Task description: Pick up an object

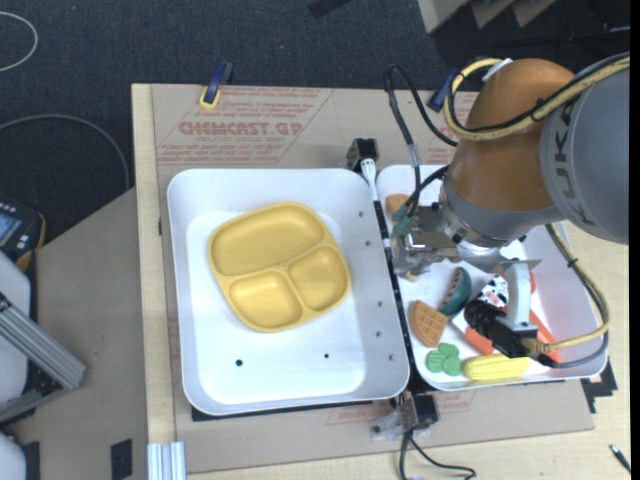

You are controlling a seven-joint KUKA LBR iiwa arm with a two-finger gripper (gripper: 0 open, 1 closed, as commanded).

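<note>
Reaching in over the right bin (pixel 585 318), the grey arm (pixel 590 148) with its orange band is lowering its pincer (pixel 418 248) toward that bin's near-left wall, though whether the pincer is wide or narrow cannot be told from this angle. Lying well off to the pincer's left, a yellow divided plate (pixel 278 266) is occupying the middle of the left bin (pixel 190 268); it is looking like the largest piece, probably light and stiff plastic, slick and too broad to take except by its raised rim. Sitting just below the pincer, a waffle-patterned toy wedge (pixel 427 322) is appearing small, light and rigid, best pinched across its flat sides. Resting just to the pincer's lower right, a dark green curved piece (pixel 457 290) is offering a narrow body. Farther below, a green leafy toy (pixel 443 359) and a yellow corn cob (pixel 497 369) are touching; the cob's rounded, likely slippery body is favouring a grip across its middle. Both bins are sitting on a cardboard-topped bench (pixel 250 123), with dark carpet (pixel 150 18) beyond.
</note>
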